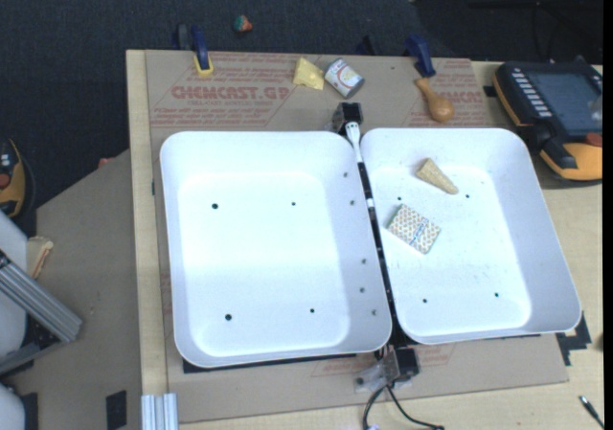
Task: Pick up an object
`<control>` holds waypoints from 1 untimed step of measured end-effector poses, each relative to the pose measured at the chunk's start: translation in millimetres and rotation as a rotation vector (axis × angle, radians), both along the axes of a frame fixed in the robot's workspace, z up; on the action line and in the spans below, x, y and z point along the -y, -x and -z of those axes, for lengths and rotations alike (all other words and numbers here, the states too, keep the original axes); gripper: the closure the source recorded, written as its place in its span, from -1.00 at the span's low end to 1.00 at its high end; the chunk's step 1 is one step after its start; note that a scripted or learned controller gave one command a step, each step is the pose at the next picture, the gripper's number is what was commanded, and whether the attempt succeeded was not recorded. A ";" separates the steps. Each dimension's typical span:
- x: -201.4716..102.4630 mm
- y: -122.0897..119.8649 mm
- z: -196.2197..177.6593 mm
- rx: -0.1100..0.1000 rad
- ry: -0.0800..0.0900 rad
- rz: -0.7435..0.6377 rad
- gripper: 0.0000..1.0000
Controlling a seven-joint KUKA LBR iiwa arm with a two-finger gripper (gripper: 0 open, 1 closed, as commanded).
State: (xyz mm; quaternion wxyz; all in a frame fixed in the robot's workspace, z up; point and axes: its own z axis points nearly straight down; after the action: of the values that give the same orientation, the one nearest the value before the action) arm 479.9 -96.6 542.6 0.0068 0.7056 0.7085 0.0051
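Lying in the right bin [536,227] are two small things: a patterned packet [414,228] near the bin's left wall, and a tan wedge [436,175] just beyond it, toward the far side. They sit near each other but do not touch. The packet lies flat, its long side running slantwise from far-left to near-right. The left bin [192,169] sits beside it on the desk [153,93]. I cannot tell if the pincer is released or clenched. I think the arm, coming from the right, must reach left across the bin to the packet.
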 end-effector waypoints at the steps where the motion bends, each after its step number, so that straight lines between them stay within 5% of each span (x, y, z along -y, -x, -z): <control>1: -67.5 0.9 82.4 -0.025 -0.004 -0.002 1.00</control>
State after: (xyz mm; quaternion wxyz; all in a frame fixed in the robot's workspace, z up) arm 479.0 -29.1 460.1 -0.0036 0.7049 0.7093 -0.0024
